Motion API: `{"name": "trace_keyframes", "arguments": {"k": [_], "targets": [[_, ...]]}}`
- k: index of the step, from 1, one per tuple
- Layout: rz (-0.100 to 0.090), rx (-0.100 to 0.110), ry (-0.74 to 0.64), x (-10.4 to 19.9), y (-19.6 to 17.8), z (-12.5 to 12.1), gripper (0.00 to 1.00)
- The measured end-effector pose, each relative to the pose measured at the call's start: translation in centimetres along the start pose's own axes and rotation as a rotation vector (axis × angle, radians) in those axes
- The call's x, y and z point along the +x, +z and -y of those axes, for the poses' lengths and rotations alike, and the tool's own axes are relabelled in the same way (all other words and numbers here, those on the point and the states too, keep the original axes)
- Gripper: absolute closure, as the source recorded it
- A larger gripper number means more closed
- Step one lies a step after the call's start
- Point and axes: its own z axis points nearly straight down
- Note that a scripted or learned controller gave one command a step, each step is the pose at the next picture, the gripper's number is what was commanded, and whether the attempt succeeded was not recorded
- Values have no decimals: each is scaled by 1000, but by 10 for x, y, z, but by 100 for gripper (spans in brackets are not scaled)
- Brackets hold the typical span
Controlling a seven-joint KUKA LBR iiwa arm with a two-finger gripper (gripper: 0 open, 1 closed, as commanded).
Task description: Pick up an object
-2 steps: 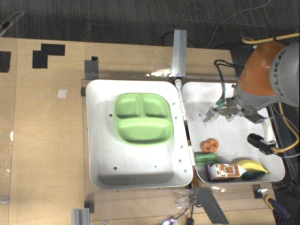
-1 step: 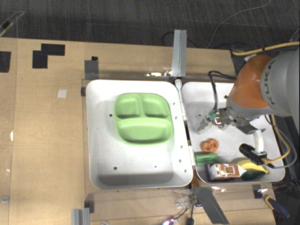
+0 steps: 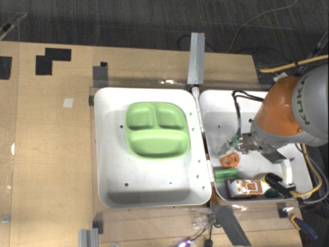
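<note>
- Several small objects lie in the right bin (image 3: pixel 216 103): an orange piece (image 3: pixel 230 160), a green tube (image 3: pixel 225 175), a printed carton (image 3: pixel 245 188).
- We judge nothing lifted yet.
- Gripper (image 3: pixel 240 144) low beside the orange piece; grip state we cannot tell.
- Left bin (image 3: pixel 110 153): green divided tray (image 3: pixel 157 129).

Green divided tray (image 3: pixel 157 129) sits mid left bin (image 3: pixel 110 189). In right bin (image 3: pixel 218 107), arm's gripper (image 3: pixel 237 145) hangs just above orange obj (image 3: pixel 230 160) — green tube (image 3: pixel 226 175) and printed box (image 3: pixel 245 188) nearer front wall.

Arm (image 3: pixel 300 107) cropped; gripper (image 3: pixel 237 144) fingers indistinct
</note>
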Motion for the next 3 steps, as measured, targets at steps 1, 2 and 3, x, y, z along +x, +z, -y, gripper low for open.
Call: {"name": "trace_keyframes", "arguments": {"k": [1, 2, 3], "targets": [[3, -7, -114, 4, -1, 32, 0], [-5, 8, -119, 0, 0, 23, 0], [-5, 1, -121, 2, -11, 20, 100]]}}
